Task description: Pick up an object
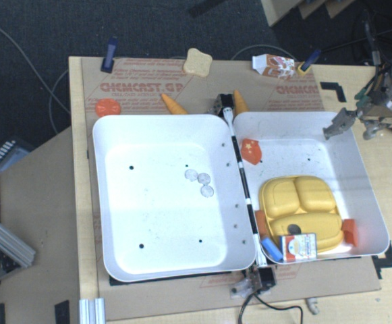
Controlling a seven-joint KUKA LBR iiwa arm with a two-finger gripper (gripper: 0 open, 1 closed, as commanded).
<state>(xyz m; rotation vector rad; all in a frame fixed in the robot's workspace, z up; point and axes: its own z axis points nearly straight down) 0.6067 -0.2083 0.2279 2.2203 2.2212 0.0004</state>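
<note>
The hand [349,121] is hovering over the right bin's [368,181] far right corner, its fingers spread and gripping nothing. The yellow plastic tray [299,203] is lying in that bin's near half, looking stiff, light and slippery; its raised rim seems the best hold. The small carton [297,247] is leaning against its near edge.

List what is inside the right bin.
The right bin holds a yellow tray, an orange-red piece, a small carton, a blue item and an orange block. Anything beneath the tray is hidden.
</note>
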